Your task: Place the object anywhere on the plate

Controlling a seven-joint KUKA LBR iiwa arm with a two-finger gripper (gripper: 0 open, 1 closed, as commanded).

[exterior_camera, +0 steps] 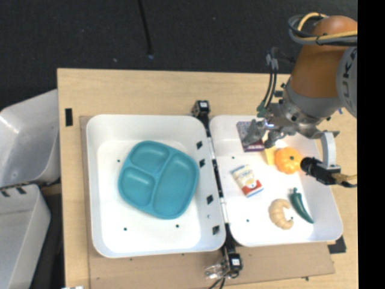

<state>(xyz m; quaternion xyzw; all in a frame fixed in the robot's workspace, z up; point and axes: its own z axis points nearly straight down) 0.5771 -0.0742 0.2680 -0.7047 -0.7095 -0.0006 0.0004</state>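
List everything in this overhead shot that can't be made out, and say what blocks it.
- Gripper: wrist and cables in the camera view hide whether it is open or shut.
- Purple packet: partly covered by the gripper; contact unclear.
- Small carton: print too small to read.
- Orange fruit: blurred, kind uncertain.
- Right bin: its far right corner sits under the arm.
- Blue plate: compartment depths unclear from above.

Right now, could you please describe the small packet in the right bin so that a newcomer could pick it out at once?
Find the right-hand white bin, beside the bin holding the teal plate. Near that bin's left-centre lies a small flat packet. It alone is boxy, white with a red end, unlike the orange fruit, green pepper and tan pastry to its right.
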